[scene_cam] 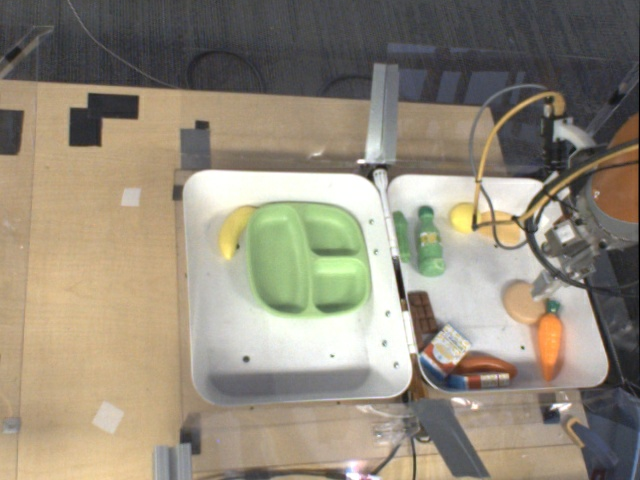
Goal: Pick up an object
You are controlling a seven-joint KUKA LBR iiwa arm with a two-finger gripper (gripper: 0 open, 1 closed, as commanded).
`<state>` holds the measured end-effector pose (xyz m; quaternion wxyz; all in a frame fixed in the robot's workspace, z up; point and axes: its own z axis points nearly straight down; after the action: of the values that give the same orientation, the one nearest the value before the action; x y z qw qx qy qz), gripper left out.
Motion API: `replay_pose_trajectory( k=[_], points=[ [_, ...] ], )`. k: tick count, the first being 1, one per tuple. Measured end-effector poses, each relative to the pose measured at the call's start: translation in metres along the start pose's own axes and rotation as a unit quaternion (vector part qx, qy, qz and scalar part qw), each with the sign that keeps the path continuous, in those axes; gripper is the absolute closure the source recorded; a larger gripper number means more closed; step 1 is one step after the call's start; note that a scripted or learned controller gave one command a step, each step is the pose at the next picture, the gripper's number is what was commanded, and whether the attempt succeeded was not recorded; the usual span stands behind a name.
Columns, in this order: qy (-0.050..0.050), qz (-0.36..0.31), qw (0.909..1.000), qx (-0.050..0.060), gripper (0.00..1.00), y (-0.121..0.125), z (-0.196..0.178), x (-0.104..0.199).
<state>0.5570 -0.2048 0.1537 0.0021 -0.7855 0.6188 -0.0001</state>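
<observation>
Two white bins (200, 298) side by side on wooden bench (90, 298); metal divider post (382, 113) behind.

Single fixed camera, mounted above bench (90, 298), looked down at slant. Far edge of bench lay toward frame top, dark ribbed floor (250, 18) beyond it; near edge ran off frame bottom. Medium distance: both white bins fit whole in frame, left bin (205, 288) near centre, right bin (470, 278) toward right side. Wide strip of bare wood took up frame left. Arm (610, 203) entered from frame right, cut off by edge. No second view, so no shared area.
</observation>
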Motion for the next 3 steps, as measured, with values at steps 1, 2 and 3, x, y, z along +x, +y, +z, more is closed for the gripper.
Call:
replay_pose_trajectory(
  k=[1, 2, 3],
  points=[
    [0.001, -0.153, 0.9882, 0.001, 1.00, 0.000, 0.005, -0.009],
    [0.004, -0.149, 0.9888, 0.005, 1.00, -0.036, -0.105, -0.005],
    [-0.002, -0.258, 0.9662, -0.001, 1.00, -0.042, -0.003, -0.002]
  ],
)
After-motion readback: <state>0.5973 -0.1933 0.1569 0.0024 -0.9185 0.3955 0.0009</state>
